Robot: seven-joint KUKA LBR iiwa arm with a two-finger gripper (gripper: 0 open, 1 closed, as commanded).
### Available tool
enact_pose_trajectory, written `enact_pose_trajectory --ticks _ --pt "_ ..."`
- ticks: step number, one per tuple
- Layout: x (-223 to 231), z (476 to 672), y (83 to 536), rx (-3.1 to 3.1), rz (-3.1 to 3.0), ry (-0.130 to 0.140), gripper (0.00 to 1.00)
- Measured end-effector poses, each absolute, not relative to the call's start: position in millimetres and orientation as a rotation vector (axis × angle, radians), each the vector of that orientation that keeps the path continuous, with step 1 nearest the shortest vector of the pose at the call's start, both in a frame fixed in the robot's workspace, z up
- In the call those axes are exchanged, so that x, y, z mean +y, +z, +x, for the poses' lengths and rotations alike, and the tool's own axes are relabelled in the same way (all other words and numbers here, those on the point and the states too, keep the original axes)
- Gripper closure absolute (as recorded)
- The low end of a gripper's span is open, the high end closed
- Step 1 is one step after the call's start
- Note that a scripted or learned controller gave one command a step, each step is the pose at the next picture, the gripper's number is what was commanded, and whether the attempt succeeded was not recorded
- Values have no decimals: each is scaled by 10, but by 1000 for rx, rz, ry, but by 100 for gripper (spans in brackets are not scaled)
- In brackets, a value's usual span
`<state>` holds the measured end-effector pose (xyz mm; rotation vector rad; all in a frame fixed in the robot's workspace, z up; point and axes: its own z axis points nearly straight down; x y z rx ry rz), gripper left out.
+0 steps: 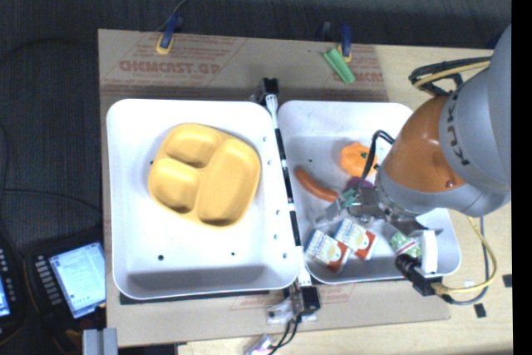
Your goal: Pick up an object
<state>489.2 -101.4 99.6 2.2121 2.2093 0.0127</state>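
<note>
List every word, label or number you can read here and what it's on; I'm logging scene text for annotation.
"CHEMCAST GP": red print on the brown board under the bins, faint, best reading.
"KU": black letters on the arm's orange band, cut off.
Small cartons in the right bin: print too small to read.
Screen at lower left: blurred, unreadable.

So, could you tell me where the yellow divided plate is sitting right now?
The yellow divided plate lies in the left bin, roughly at its middle, across the divider from the right bin, where the gripper works among small items.
</note>
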Motion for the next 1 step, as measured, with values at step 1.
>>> enact_pose_trajectory --ticks 1 --pt "-1015 4897 1093 2209 2212 13 100"
